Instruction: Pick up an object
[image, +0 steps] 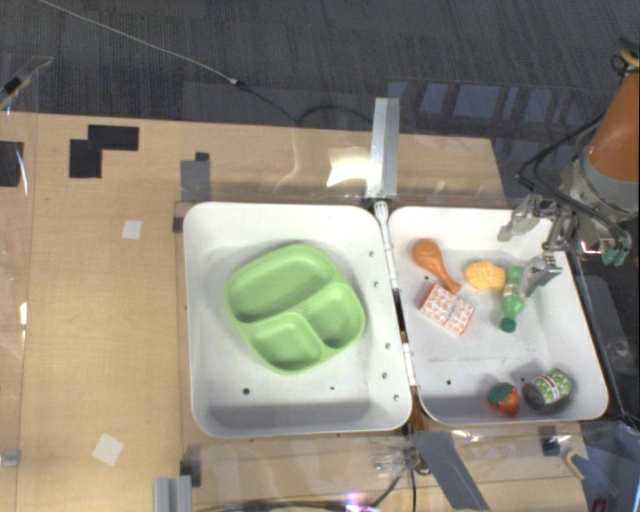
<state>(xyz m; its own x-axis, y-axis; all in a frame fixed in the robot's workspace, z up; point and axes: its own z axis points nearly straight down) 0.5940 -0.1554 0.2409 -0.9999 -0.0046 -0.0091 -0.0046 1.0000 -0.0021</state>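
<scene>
Two white bins sit side by side on the bench, split by a metal divider strip (385, 150). The left bin (210, 400) holds a green three-compartment plate (293, 307) near its middle, with bare floor all round it.

The right bin (440, 395) carries the small items. An orange drumstick-shaped toy (436, 262) lies far-left. A yellow corn-like piece (485, 275) is just right of it. A red-and-white patterned packet (446, 309) lies near and left of the corn. A green bottle (512, 297) stands tilted right of the corn. A red tomato-like toy (504, 399) and a dark can with a green label (548, 389) sit at the near-right corner. The middle of this bin's floor is open.

The gripper (534, 242) hangs over the far-right part of the right bin. Its fingers are spread apart with nothing between them. The near finger (545, 270) is just beside the green bottle's top; I cannot tell whether they touch.
</scene>
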